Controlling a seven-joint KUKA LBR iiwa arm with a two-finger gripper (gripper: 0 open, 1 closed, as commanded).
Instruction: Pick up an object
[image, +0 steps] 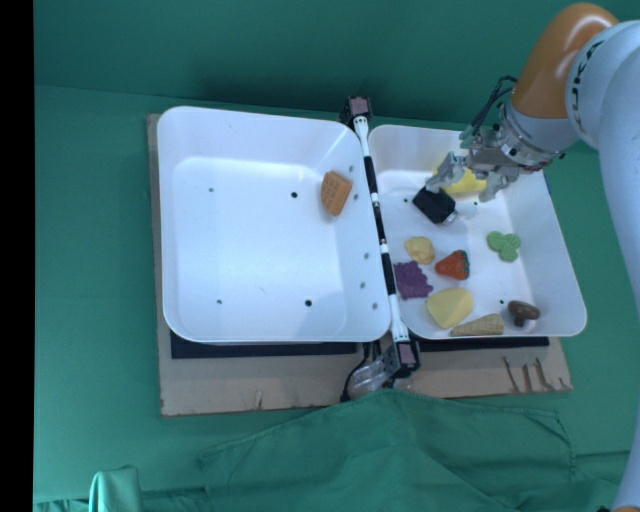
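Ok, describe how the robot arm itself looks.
The arm is a smooth, rounded pale grey tube with a broad orange band above the wrist. Its wrist head is grey metal, with thin dark cables looping over it.

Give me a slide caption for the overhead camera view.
Gripper over a yellow piece in the right bin among toy foods; one orange piece lies in the left bin.

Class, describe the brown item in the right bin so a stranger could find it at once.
Start at the right-hand white bin. Go to its near right corner, where the brown mushroom-shaped item lies beside a tan cone. It is the only dark brown piece there.
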